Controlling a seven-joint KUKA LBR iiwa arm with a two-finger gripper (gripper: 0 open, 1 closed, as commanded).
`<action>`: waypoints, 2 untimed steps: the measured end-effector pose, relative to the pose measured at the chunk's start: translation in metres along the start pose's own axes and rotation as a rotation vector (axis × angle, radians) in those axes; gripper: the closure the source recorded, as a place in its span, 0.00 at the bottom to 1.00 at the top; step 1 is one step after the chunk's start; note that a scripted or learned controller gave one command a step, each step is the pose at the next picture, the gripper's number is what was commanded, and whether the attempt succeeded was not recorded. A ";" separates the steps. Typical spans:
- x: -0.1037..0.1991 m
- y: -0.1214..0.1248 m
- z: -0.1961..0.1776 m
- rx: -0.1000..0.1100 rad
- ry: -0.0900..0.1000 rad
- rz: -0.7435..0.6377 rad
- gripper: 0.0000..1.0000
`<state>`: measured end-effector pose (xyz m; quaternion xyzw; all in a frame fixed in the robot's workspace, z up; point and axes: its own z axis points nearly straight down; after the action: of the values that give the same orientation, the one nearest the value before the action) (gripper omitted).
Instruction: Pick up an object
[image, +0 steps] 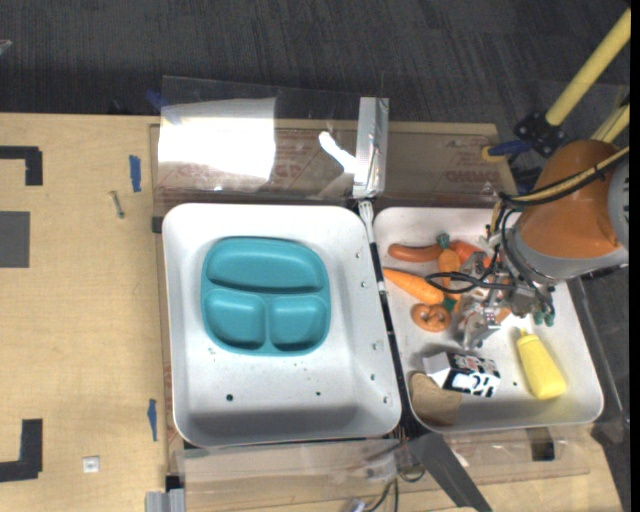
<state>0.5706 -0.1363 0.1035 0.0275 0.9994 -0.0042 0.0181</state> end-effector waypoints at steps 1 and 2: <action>-0.029 0.028 0.016 -0.008 0.022 0.006 0.00; 0.025 0.000 0.014 -0.006 0.026 0.002 0.00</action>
<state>0.5463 -0.1356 0.0891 0.0284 0.9996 -0.0009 0.0052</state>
